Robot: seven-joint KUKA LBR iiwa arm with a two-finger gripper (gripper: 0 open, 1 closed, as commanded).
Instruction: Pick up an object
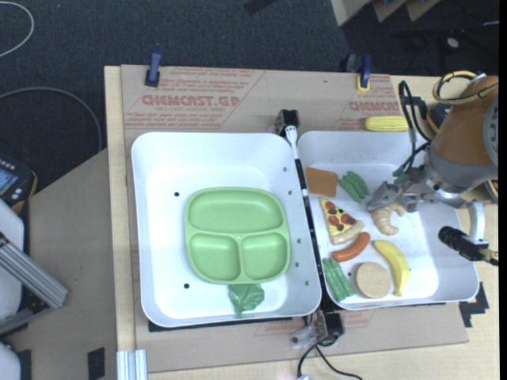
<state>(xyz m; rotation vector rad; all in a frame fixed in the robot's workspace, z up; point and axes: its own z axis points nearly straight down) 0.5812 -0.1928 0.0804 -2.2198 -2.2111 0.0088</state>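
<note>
**The arm reaches down by the tan toy**

A small tan curved toy (386, 220), maybe a toy shrimp or a bit of bread, lies in the middle of the right white bin (451, 291). The robot's jaws (390, 198) sit just above it, at its top end. It looks like the toy the arm wants, because the jaws are right there. I cannot tell if the jaws are clenched or released, and I cannot see the toy between them, so I would not say it is held.

More toy food lies close by. A pizza slice with red dots (342, 220) is just to the left. A brown flat square like toast (321, 181) and a dark green pepper (354, 186) sit above that. Below are a red sausage (351, 247), a yellow banana (395, 264), a round tan cookie (372, 280) and a long green veggie (337, 279). The toys are packed near each other, so the jaws could bump one by mistake.

The left white bin (158, 212) holds a light green plate with three parts (236, 234) and a green leaf (246, 297) below it, touching its edge. That plate looks like a place to put food.

Both bins sit side by side on the brown desk (198, 101). A yellow toy corn (386, 123) lies on the desk, behind the right bin. The grey and orange arm (463, 145) comes in from the right.
</note>
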